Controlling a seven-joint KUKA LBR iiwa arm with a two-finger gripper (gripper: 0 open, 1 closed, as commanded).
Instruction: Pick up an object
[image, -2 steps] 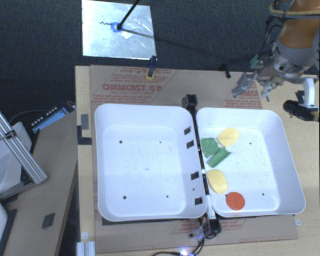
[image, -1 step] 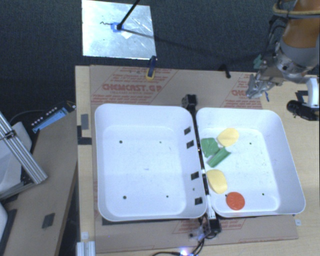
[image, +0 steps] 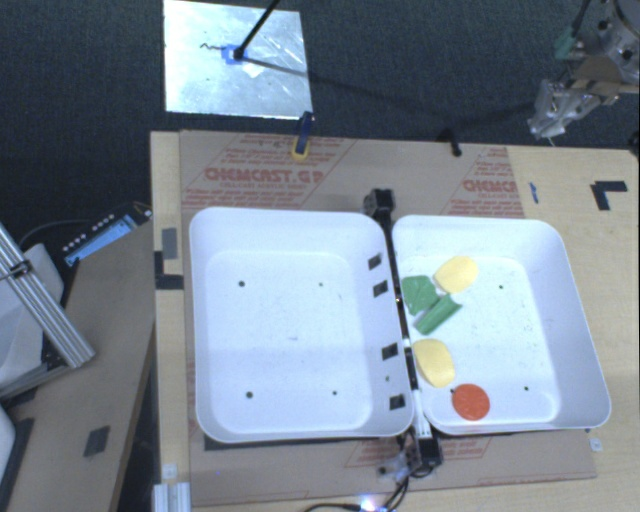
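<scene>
**Claw high at the far right, objects in the right bin**

Claw (image: 562, 108) is at the far right corner of the scene, above the dark floor and past the far edge of the bench. It is well apart from both bins. I cannot tell how far it is open, because it is small and blurred here, and I see nothing in it.

On the bench stand two shallow white bins side by side, touching along the middle. The left bin (image: 215, 300) has a bare white floor with some small dark dots. The right bin (image: 570, 330) holds all the objects, gathered on its left side near the divider. A yellow oval piece (image: 456, 273) lies farthest from the camera. Just beside it, to the left, are a green piece (image: 417, 292) and a green elongated piece (image: 436, 315); these two touch each other. Nearer lies a second yellow piece (image: 434, 362), and just near of it a round orange-red object (image: 471, 402).

Far behind the bins, a shiny metal sheet (image: 235, 58) lies on the floor.
</scene>
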